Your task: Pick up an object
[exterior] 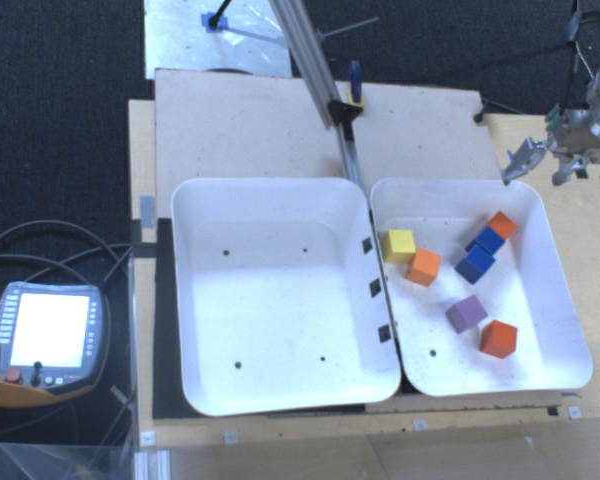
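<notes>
Pendant (45,343) at far left, off the bench. Left bin (195,268) next. Right bin (555,268) holding, left to right: yellow cube (398,245), orange cube (423,266) touching it, purple cube (466,313), two blue cubes (481,251), red cube (498,338), and a second orange cube (502,225). Gripper (543,161) above that bin's far right corner, fingers spread, nothing between them.

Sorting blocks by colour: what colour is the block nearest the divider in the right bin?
Yellow block, clearest in the camera view, beside an orange block.
</notes>
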Robot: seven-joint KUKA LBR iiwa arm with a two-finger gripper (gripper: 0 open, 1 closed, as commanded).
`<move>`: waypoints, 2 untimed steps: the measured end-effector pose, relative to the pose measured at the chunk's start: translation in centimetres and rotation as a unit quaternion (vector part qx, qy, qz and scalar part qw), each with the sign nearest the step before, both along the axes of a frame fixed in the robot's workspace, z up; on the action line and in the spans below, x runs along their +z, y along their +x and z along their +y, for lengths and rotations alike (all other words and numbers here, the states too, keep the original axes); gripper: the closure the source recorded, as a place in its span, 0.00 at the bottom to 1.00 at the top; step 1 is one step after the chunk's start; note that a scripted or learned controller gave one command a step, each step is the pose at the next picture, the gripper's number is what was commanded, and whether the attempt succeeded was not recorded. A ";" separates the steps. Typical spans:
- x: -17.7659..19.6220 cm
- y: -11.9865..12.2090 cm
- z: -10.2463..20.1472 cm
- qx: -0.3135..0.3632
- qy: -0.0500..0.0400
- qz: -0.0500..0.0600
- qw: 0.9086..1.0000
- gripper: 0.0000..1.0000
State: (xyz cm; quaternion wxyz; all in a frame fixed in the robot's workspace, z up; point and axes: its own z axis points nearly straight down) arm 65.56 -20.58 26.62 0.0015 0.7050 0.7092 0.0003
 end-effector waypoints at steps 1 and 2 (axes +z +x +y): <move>0.0 0.0 0.0 0.000 0.000 0.000 1.000 0.00; -4.3 -0.4 0.5 -0.001 0.000 0.002 1.000 0.00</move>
